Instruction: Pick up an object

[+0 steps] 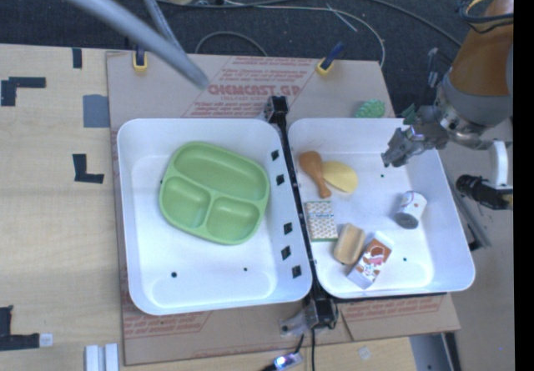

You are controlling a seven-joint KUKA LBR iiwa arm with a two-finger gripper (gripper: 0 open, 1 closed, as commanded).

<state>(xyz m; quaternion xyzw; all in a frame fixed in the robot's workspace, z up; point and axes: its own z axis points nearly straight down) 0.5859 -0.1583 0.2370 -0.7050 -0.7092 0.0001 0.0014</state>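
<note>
While the grey arm (480, 69) with its orange band reaches in from three o'clock, its tool (399, 150) hangs over the upper right part of the right bin (442, 273); whether its tips are spread or pressed together cannot be told from this slant, and nothing shows between them. At about seven o'clock from the tool, near the bin's upper left, lie a wooden spoon (314, 171) and a yellow lemon-like piece (340, 177), touching each other. At six o'clock from those sits a small patterned square packet (320, 220), and just below it, toward five o'clock, a tan bread-like block (348, 243) rests against a small white carton with red print (371, 260). A little grey-and-white cup (410, 209) lies on its side at six o'clock from the tool, apart from the other pieces. In the left bin (142, 278) a green divided plate (215, 192) lies flat, toward the bin's twelve o'clock half. Outside the right bin, at its twelve o'clock rim, a green object (368, 109) rests on the cardboard-covered counter (250, 82).
</note>
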